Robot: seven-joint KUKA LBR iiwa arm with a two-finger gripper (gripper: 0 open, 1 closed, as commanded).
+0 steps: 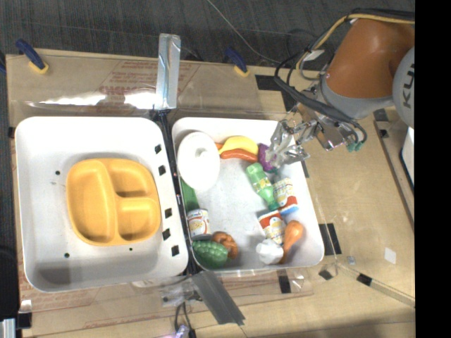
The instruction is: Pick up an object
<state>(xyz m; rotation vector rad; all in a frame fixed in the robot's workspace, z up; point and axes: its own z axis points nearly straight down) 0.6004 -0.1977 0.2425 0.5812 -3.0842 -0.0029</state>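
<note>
Metal two-finger jaws [285, 146] hover at the right white bin's [310, 248] upper-right edge over a purple toy [266, 157], their gap unreadable, nothing lifted yet.

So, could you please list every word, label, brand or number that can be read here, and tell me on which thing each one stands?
"KU": dark letters on the arm's white housing, cut off at the picture's right side.
Faint red print on the cardboard behind the bins: too blurred to read.
Label on the small can in the right bin: too small to read.
Labels on the green bottle and the red-and-white packet: too blurred to read.
</note>
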